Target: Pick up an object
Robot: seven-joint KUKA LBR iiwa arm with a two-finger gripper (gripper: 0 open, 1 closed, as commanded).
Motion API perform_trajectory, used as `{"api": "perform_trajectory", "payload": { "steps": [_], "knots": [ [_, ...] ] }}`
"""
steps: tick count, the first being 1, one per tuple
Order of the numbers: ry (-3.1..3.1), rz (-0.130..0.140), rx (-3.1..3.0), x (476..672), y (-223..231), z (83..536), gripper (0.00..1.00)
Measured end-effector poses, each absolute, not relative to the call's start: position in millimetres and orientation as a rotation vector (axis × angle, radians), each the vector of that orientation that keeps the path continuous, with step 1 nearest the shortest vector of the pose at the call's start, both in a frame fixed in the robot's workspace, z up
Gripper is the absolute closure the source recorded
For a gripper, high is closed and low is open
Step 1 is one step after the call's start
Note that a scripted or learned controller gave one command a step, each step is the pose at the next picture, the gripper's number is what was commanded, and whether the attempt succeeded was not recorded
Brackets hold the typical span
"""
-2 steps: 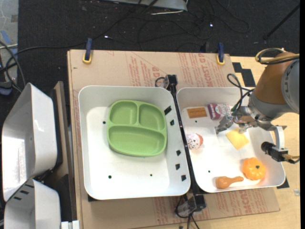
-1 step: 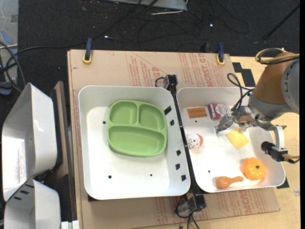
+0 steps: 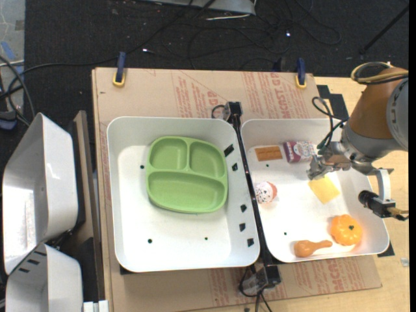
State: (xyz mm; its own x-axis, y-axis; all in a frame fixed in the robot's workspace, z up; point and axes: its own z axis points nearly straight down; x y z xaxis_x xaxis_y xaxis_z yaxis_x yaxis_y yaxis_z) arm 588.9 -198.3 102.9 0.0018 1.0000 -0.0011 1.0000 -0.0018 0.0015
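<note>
In the camera view, the gripper (image 3: 320,168) is hanging low in the right bin (image 3: 380,236), touching the top edge of a yellow block (image 3: 324,190); whether it is released or clenched cannot be told. The block is looking light, stiff and smooth, so its flat opposite sides are probably offering the best hold. A purple packet (image 3: 298,151) and an orange card (image 3: 268,153) are lying near. A toy pumpkin (image 3: 344,230) is resting well apart. The left bin (image 3: 123,239) is carrying a green divided plate (image 3: 187,175).
</note>
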Motion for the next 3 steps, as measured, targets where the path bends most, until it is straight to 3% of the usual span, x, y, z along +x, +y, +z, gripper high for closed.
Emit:
{"api": "perform_trajectory", "payload": {
  "steps": [3],
  "knots": [
    [2.220,0.004,2.213,593.0,-199,238,1.00]
  ]
}}
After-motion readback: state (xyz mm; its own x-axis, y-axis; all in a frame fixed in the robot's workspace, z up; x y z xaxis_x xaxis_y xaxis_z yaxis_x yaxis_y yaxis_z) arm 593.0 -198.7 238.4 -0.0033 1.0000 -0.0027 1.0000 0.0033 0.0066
